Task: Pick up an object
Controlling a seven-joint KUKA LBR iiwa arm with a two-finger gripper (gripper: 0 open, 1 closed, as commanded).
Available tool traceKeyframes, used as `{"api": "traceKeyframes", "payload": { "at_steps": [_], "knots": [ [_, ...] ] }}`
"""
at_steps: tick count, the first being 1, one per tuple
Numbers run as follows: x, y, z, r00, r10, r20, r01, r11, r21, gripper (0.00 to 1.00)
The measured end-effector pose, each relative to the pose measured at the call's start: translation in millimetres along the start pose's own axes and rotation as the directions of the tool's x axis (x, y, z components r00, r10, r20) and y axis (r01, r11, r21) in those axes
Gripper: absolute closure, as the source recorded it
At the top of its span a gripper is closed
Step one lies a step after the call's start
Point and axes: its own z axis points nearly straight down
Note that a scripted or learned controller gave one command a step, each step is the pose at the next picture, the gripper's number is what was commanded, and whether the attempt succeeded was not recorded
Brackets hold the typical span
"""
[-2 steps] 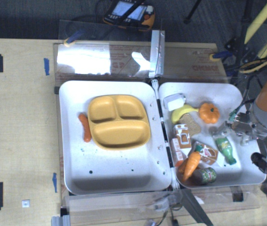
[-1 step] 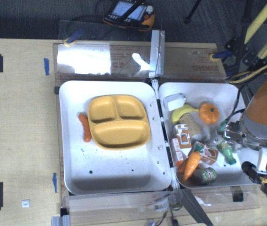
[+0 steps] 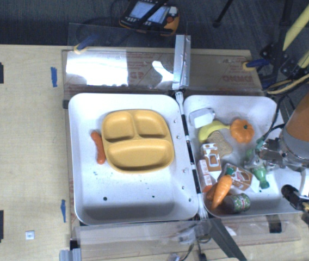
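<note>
- Whether anything is pinched by the gripper [image 3: 263, 165] cannot be told (blurred hardware).
- A small green item [image 3: 263, 177] lies beneath it in the right white bin [image 3: 269, 103].
- Neighbours like the plastic orange carrot [image 3: 221, 190] could be knocked, being crowded close.

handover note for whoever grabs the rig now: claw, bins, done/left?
Claw: low over the right bin, among the items; open or shut can't be judged from this view, nothing visibly held.
Right bin: banana, small orange pumpkin, carrot, snack packets, a round dark item, green pieces beside the claw.
Left bin: yellow divided tray, orange sausage-shaped toy at its left.
Done: nothing lifted.
Left: grasp and raise one object.
</note>
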Motion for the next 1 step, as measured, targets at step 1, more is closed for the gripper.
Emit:
{"api": "traceKeyframes", "payload": {
  "at_steps": [1],
  "knots": [
    [58.2, -6.1, -93.1, 0.987, -0.159, -0.001, 0.159, 0.987, 0.007, 1.0]
  ]
}}
